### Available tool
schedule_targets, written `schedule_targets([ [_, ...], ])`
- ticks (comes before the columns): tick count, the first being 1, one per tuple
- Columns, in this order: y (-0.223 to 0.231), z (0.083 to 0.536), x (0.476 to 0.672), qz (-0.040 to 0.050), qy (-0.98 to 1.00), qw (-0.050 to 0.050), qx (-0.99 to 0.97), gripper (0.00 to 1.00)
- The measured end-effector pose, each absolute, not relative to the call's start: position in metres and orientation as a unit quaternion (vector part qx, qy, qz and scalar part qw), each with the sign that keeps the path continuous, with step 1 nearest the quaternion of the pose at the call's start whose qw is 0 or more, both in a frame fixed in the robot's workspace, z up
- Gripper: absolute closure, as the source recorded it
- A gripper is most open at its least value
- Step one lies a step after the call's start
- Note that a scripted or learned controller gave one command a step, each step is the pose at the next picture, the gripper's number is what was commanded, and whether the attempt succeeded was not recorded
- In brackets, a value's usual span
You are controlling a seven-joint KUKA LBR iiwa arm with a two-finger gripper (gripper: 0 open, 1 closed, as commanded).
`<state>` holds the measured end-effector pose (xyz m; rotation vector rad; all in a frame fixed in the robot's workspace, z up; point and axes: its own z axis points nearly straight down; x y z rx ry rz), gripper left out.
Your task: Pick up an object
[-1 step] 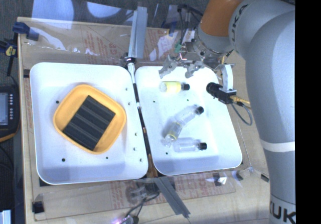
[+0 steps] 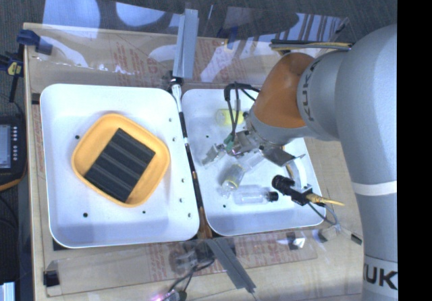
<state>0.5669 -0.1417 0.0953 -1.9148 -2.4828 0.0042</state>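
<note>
One clear vial [image 2: 253, 195] lies in the right bin [image 2: 202, 107], just below the gripper [image 2: 233, 146], its long axis running left-right, black cap toward the arm. You cannot tell how the gripper is set.

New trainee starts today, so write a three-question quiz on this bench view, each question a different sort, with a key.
1. True or false: the yellow dish with the dark ridged pad lies in the left bin.
2. Which bin is the tool over? A. left bin B. right bin C. neither
3. Fill in: the clear bottle lying on its side in the right bin has a ____ cap.

Key:
1. True
2. B
3. Black
</note>
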Motion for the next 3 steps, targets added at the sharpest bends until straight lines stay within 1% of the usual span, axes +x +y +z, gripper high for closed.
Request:
schedule_targets([
  [1, -0.197, 0.091, 0.503, 0.0003, -0.839, 0.003, -0.544, 0.0],
  [2, -0.196, 0.101, 0.504, 0.0004, -0.841, 0.003, -0.541, 1.0],
  [3, -0.162, 0.222, 0.526, -0.0002, -0.835, -0.001, -0.55, 1.0],
])
